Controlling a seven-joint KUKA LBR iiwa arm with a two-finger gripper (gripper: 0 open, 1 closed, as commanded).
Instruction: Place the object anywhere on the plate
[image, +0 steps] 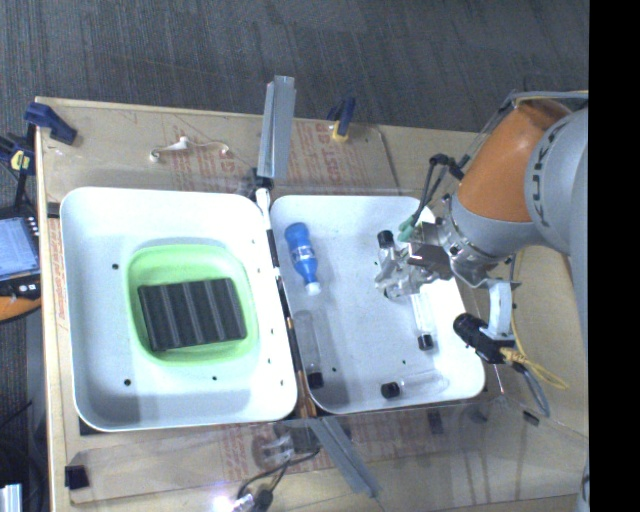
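A green plate lies in the left white bin, with a dark ridged block resting on it. In the right white bin a blue bottle lies near the far left corner. My gripper hangs low over the right part of that bin, well right of the bottle. Just under it a clear tube with a black cap lies on the bin floor. Nothing is visibly held.
Two more clear tubes lie in the right bin: one along the left wall and one at the near edge. A grey bar stands behind the bins, and blue clamps grip the bench's far edge.
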